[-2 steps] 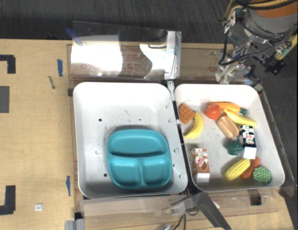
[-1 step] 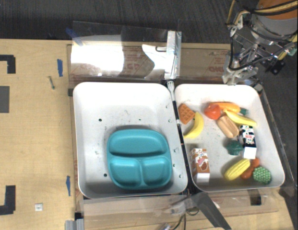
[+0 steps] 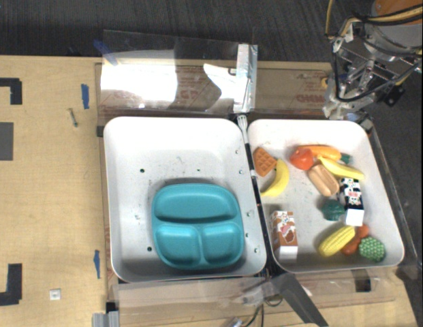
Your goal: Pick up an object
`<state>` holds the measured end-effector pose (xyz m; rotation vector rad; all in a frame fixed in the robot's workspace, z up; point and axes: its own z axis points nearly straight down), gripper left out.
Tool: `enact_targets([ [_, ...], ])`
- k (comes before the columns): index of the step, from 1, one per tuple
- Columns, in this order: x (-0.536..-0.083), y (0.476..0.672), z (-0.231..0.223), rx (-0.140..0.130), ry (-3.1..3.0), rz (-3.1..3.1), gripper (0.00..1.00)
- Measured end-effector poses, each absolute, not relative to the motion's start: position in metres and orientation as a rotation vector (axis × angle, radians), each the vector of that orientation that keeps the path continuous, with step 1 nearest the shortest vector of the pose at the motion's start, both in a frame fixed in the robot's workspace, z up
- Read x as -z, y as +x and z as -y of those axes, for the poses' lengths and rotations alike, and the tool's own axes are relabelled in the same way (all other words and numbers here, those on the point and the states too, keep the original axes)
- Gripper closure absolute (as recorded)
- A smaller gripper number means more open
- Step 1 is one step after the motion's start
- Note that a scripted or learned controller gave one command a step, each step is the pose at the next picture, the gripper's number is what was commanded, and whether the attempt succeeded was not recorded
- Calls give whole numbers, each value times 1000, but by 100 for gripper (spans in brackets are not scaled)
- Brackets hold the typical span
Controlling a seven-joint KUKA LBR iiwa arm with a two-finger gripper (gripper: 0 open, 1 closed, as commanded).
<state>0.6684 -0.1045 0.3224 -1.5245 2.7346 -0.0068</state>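
A cardboard-topped bench (image 3: pixel 41 203) is seen at the left, marked with black tape corners. The left bin (image 3: pixel 122 148) is occupied by a teal divided plate (image 3: pixel 196 225), which is laid flat toward the bin's near side. Behind both bins a clear plastic panel (image 3: pixel 177 80) is stood upright. In the right bin (image 3: pixel 381 182) the toy foods are gathered: a waffle piece (image 3: pixel 264 161) is set by the dividing wall, touching a banana (image 3: pixel 278 180) just beside it; a small carton with a printed label (image 3: pixel 285 233) is laid nearer the front edge. Toward the middle, a tomato (image 3: pixel 302 159), a carrot (image 3: pixel 319 151), a hot dog (image 3: pixel 323 180) and a second yellow piece (image 3: pixel 341 168) are clustered closely. A black-and-white carton (image 3: pixel 352 200) is placed beside a dark green item (image 3: pixel 332 210). At the front right corner an ear of corn (image 3: pixel 336 240) and a green broccoli-like piece (image 3: pixel 372 248) are found. The gripper (image 3: pixel 349 94) is held above the far right corner of the right bin, apart from every object, nothing gripped; whether its claw is wide or narrow cannot be told.
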Motion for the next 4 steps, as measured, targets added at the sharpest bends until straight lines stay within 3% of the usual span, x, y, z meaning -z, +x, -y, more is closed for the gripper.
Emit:
enact_targets([
  [2,-326,668,150,8,-1850,-2526,100],
  [3,-284,667,146,-1,-1940,-2466,100],
  [4,-305,668,160,9,-2134,-2293,100],
])
